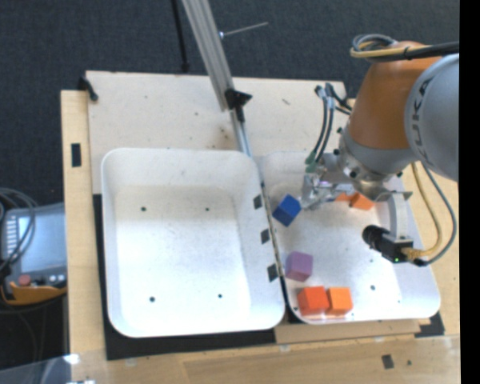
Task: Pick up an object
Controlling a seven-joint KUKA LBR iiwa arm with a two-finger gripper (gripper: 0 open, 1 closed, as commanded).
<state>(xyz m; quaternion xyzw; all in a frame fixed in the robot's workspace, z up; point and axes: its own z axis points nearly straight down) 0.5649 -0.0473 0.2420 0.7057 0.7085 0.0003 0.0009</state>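
In the right bin (384, 294) lie a blue cube (287, 210) near the left wall, a purple cube (299, 266) below it, and two orange blocks (324, 300) side by side at the front edge. Another orange piece (360, 202) peeks out under the arm's wrist at the bin's back right. My gripper (316, 192) hangs over the upper middle of the right bin, just right of the blue cube and close to it. No object shows between its fingers.
The left bin (184, 238) sits beside the right one, sharing a divider with black clips (266, 234). A slanted metal rail (212, 50) rises from the back. Cables (432, 222) loop from the wrist over the right bin's right side.
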